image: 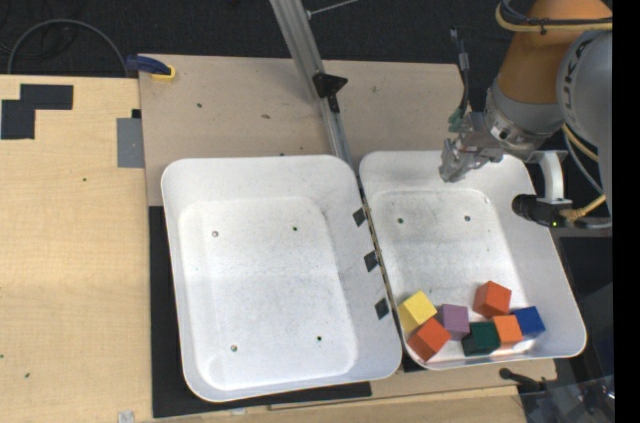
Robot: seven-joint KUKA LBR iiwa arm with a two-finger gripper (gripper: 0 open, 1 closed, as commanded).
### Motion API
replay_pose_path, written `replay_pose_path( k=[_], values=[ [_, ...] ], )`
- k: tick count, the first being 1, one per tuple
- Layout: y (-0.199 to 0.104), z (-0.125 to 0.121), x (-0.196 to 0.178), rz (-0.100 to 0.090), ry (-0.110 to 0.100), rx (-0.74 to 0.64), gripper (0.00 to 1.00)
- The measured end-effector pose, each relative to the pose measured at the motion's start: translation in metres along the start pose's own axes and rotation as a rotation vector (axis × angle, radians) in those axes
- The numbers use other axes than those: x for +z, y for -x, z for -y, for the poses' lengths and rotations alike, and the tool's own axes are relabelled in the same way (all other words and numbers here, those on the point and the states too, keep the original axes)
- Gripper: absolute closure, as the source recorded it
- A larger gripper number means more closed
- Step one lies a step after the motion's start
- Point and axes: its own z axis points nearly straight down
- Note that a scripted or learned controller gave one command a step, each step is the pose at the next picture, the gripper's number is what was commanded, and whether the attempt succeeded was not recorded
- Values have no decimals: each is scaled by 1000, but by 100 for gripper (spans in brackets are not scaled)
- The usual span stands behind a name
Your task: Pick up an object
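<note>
Arm: grey with an orange band, reaching in from the right; wrist over the far edge of the right bin [575,306].
Tool [462,161]: hangs above the far part of the right bin, well apart from the blocks; too small and blurred to tell whether it is spread or pressed together; nothing seen between its tips.
Left bin [190,181]: white, shallow, just beside the right one.
Candidate objects: a cluster of small blocks in the near corner of the right bin.
Yellow block [418,307]: left of the cluster, its far side free.
Purple block [455,318]: mid-cluster, touching neighbours.
Red-orange block [431,338]: nearest the bin's near wall, just below the yellow one.
Red block [492,297]: far-right of the cluster, top and far side exposed.
Green block [482,338], orange block [508,327], blue block [529,320]: packed together against the near wall.
Step in hand: approach, by my reading; no grasp yet made.
Advice: travel toward the near corner, choose the yellow or red block since each seems to have open sides, align the tips across free faces, descend straight, keep off the bin wall.
Risk: crowded neighbours may be nudged or caught alongside.
</note>
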Motion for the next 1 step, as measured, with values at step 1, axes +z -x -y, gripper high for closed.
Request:
replay_pose_path(
  k=[1],
  values=[
    [-131,14,-64,-5,3,-8,100]
  ],
)
